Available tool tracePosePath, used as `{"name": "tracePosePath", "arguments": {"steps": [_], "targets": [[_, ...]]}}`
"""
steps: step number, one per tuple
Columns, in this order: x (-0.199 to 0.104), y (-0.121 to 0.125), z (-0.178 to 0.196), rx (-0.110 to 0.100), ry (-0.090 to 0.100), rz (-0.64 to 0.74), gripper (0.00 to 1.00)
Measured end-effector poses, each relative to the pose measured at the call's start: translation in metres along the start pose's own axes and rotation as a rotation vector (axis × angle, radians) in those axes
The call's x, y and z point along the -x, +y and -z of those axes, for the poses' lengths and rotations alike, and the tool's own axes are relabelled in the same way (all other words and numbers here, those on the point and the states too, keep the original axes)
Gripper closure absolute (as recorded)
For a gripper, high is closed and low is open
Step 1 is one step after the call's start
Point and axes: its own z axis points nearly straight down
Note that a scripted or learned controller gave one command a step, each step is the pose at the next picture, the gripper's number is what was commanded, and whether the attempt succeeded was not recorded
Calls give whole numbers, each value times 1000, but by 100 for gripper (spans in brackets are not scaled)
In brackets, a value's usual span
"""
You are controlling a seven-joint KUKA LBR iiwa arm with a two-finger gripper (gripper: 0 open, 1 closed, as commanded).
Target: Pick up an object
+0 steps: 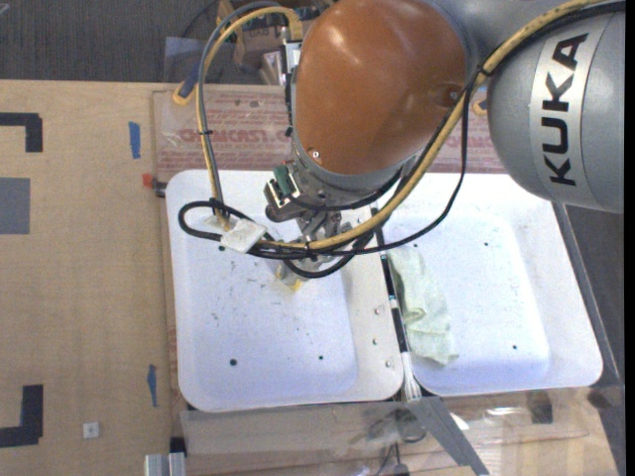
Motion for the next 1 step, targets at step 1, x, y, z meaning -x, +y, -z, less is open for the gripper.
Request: {"name": "tracePosePath", "arguments": {"steps": [1], "targets": [[1, 31, 32, 1, -1, 312, 100]]}}
